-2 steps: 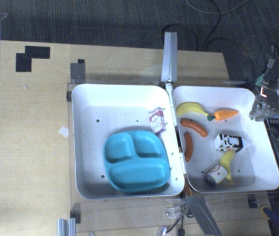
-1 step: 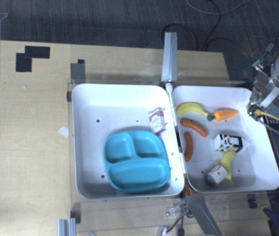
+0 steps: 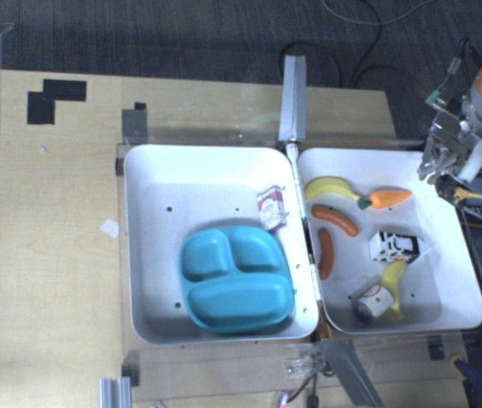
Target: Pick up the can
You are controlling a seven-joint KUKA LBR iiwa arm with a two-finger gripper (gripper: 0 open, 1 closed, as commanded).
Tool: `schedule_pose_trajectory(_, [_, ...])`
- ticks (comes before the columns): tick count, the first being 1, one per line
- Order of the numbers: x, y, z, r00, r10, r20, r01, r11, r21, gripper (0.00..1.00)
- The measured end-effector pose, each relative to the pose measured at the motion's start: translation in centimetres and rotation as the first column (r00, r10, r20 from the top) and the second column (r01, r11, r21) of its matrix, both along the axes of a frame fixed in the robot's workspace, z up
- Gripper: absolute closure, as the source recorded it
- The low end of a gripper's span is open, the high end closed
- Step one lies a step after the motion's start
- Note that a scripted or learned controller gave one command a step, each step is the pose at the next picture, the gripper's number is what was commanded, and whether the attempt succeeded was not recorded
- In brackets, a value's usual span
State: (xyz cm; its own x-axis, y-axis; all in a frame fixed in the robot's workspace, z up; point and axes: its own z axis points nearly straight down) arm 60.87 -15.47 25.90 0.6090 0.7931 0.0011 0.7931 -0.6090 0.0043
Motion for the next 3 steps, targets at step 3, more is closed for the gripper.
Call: schedule_pose_trajectory(3, [4.0,3.2,6.9,0.970,-0.245,-0.002,0.245,0.970,0.002,1.00])
